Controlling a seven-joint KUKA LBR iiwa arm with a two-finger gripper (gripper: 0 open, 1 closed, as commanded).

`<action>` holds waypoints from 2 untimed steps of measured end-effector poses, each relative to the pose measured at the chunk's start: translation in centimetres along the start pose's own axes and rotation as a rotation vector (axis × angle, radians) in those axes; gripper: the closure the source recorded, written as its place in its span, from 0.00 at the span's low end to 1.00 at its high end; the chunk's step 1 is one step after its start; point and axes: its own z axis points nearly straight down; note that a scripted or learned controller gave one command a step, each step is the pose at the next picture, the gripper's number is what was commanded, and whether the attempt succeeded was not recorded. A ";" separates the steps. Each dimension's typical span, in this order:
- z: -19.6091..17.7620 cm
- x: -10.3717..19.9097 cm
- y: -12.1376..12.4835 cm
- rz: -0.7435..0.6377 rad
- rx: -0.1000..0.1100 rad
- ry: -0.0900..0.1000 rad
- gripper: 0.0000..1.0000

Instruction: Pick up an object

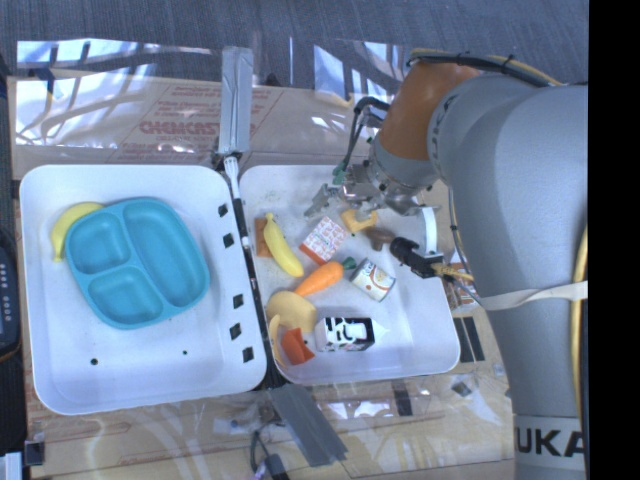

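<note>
The arm (500, 158) reached into the right bin (425, 340); whether its gripper (352, 196) was clenched or released could not be told. The left bin (40, 348) held a blue divided plate (137, 260) and a banana (66, 224). A second banana (282, 248) lay with its long axis running upper left to lower right. The carrot (322, 278) pointed lower left. The carton's (346, 333) print was unreadable. "UKA" showed on the arm's base (548, 441).
</note>
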 end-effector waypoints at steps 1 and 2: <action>1.3 5.8 -5.9 -0.052 0.007 0.001 0.00; -9.0 11.1 -7.4 -0.227 0.000 0.001 0.00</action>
